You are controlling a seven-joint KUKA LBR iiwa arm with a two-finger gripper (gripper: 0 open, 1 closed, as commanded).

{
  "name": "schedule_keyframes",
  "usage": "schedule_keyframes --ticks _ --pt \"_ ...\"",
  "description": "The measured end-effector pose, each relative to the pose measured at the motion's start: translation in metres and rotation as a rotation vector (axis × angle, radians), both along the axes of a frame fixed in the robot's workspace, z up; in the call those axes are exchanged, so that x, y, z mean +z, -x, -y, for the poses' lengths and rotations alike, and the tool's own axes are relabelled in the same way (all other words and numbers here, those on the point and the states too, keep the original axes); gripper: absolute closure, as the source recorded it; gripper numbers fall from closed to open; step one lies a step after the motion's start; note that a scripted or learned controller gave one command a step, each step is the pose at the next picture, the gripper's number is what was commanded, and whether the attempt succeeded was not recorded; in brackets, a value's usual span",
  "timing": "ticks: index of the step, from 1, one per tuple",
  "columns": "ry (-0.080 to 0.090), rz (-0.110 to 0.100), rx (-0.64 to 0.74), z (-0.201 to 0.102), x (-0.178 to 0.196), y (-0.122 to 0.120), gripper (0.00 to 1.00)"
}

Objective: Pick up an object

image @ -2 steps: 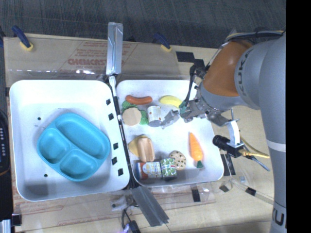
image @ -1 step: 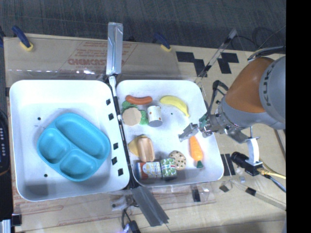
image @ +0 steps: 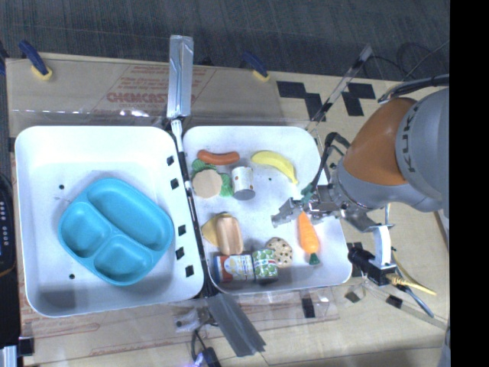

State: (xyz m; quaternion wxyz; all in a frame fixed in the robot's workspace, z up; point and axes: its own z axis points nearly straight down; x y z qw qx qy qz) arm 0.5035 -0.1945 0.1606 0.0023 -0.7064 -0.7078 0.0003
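Note:
The right bin [image: 306, 140] holds several toy foods. Near its right wall lies an orange carrot [image: 308, 235] with a green tip pointing to the front. My gripper [image: 294, 209] hovers low just above the carrot's upper end, touching or nearly touching it. I cannot tell whether the carrot is in its grasp. A yellow banana [image: 273, 164] lies behind the gripper. A small grey can [image: 243, 182] stands to its left.
A red sausage [image: 218, 158], a round burger [image: 206, 183], a bread roll [image: 227, 233], a cookie [image: 279, 251] and a lying bottle [image: 244, 267] share the right bin. A blue divided plate [image: 114, 229] rests in the left bin [image: 38, 151].

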Motion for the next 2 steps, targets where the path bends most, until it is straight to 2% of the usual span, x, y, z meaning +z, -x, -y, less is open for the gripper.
schedule_keyframes --ticks 1,2 --pt "0.0 0.018 -0.058 0.0114 -0.061 -0.0102 0.0" --pt "-0.002 0.018 -0.056 0.0102 -0.0614 -0.0104 0.0"
